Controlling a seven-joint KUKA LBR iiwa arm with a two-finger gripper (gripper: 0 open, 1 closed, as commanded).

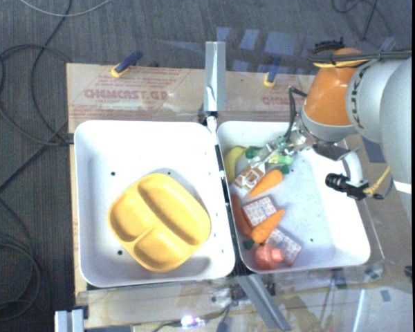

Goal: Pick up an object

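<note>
The arm enters from the right, its orange band above the upper right corner of the right bin. The gripper sits low in the upper left part of that bin, among a cluster of small items; the tip is small and cluttered against green and white objects, so whether it is open, closed or gripping anything cannot be determined.

Contents of the right bin, all crowded along its left side:
- A yellow-green rounded object at the upper left, partly hidden by neighbouring items.
- A small white patterned block just beside it.
- An upper carrot, lying at a slant, its top close to the gripper.
- A white patterned tile below that carrot.
- A lower carrot, also slanted, touching the tile.
- A pink object and a second patterned tile near the lower edge (their exact shapes are hard to make out).

The left bin holds a yellow divided tray, tilted, with three compartments.

A black fitting on the arm projects over the right bin's right side.
</note>
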